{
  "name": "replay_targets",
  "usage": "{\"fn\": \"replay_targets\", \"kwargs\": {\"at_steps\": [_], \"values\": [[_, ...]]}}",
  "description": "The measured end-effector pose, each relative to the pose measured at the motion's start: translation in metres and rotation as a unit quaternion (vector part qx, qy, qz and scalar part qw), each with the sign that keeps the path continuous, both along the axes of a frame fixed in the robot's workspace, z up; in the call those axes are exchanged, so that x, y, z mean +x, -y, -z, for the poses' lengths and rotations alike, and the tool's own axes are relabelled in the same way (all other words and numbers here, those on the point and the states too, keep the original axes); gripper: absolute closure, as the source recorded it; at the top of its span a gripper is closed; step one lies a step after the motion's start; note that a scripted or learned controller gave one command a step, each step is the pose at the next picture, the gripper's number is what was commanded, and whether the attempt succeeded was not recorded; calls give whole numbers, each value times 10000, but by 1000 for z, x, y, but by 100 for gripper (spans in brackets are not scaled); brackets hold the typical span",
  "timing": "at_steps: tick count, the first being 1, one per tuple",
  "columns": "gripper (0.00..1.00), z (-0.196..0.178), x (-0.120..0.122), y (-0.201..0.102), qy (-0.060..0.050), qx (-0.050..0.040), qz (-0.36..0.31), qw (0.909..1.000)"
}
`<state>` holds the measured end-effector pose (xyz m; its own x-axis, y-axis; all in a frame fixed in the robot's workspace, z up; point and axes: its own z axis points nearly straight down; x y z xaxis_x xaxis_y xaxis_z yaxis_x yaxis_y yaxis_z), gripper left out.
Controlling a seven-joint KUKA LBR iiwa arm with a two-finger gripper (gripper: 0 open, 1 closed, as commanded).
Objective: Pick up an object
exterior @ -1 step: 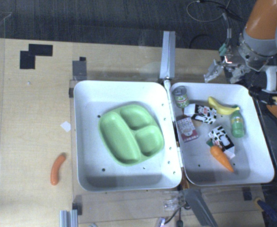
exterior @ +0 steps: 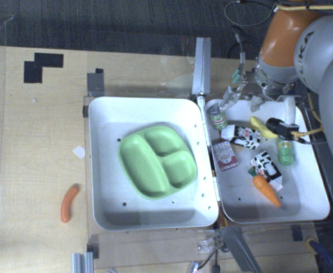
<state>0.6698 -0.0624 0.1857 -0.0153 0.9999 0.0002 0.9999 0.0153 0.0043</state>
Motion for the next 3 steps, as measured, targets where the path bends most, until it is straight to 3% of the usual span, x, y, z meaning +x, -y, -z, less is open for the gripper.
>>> {"fn": "replay_targets", "kwargs": {"at_steps": [1, 2, 3], "values": [[0, 78, 0, 23, 4, 1, 765, 9971], [100, 66, 2, 22, 34, 2, 741, 9972], [100, -1, 0, -68, 11, 14, 1393, 9902]]}}
